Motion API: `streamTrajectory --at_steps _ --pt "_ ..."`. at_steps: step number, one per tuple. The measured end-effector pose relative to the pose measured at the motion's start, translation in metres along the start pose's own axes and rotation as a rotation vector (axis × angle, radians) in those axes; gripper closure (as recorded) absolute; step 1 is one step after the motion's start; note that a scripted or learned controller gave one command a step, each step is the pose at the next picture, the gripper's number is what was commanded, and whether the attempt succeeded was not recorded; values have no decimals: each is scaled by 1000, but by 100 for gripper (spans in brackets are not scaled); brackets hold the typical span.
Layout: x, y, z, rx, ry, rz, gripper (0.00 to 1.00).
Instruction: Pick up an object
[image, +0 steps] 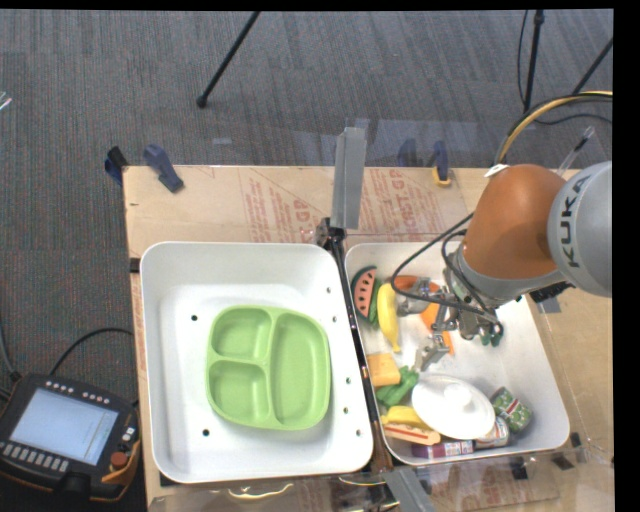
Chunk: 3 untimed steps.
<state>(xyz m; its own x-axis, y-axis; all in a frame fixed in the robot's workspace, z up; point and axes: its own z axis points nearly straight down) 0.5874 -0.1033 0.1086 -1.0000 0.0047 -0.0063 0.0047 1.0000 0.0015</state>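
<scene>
Two bins, one cluttered with toy food.
Gripper (436, 347), whether spread or closed unclear, should descend squarely over the banana (387, 316).

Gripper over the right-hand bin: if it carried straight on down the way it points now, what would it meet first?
Probably the bare floor of the right bin, just above the white plate. The gripper points down there; depth is hard to judge, so the plate's rim could come first.
</scene>
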Motion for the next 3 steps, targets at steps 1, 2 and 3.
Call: streamTrajectory --at_steps 1,2,3 --pt "-32 15 22 0 6 47 0" --pt "-34 17 11 0 2 42 100" --pt "-52 64 -117 0 -12 1 100"
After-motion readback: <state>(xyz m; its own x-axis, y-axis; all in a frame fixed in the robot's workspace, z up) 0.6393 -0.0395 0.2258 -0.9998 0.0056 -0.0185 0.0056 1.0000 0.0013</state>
